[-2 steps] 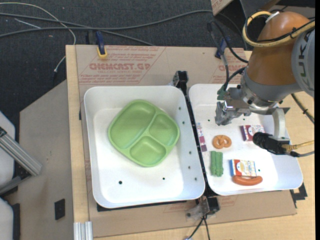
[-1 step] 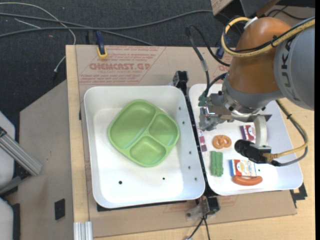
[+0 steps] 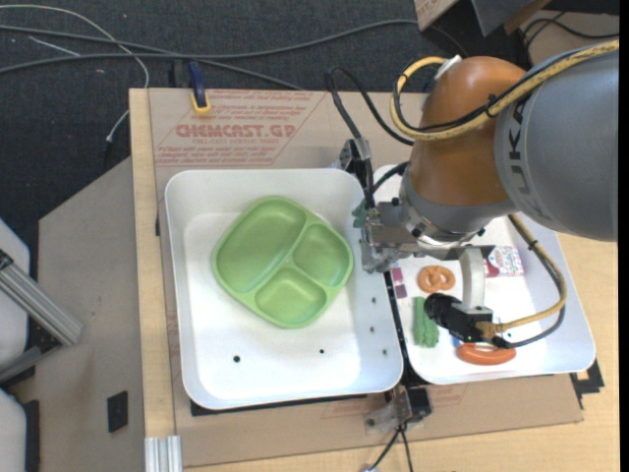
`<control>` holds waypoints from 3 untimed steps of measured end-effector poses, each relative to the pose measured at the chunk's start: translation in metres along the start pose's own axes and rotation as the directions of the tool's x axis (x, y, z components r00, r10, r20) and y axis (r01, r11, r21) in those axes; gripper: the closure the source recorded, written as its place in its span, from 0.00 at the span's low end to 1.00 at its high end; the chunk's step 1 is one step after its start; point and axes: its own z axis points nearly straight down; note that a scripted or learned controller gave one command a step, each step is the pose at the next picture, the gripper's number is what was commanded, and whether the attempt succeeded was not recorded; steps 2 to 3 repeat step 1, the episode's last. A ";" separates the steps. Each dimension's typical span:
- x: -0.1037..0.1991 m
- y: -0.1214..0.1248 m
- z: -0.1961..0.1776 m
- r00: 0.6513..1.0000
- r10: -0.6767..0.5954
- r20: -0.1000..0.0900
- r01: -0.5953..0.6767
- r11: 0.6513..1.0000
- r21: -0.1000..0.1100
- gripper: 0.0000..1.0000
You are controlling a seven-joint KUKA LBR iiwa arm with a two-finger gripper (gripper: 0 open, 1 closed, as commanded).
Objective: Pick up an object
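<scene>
My gripper (image 3: 377, 255) hangs low over the ridge between the two bins, at the right edge of the green divided plate (image 3: 283, 261) that lies in the left bin (image 3: 197, 293). Just right of it, in the right bin (image 3: 575, 337), lie a small dark purple piece (image 3: 399, 284), an orange pretzel-shaped toy (image 3: 435, 279), a green toy (image 3: 424, 324), an orange-red toy (image 3: 486, 354) and a white and pink packet (image 3: 504, 261). The orange wrist hides the back half of the right bin.
The bins rest on a cardboard sheet (image 3: 236, 126) with red print. A blue and yellow clamp (image 3: 199, 88) sits at its back edge. Cables run over the dark floor at the back left.
</scene>
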 end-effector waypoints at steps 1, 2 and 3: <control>-0.001 0.000 -0.001 1.000 0.002 0.000 -0.002 1.000 -0.002 0.00; -0.001 0.000 -0.001 1.000 0.002 0.000 -0.002 1.000 -0.002 0.00; -0.001 0.000 -0.001 1.000 0.002 0.000 -0.002 1.000 -0.002 0.00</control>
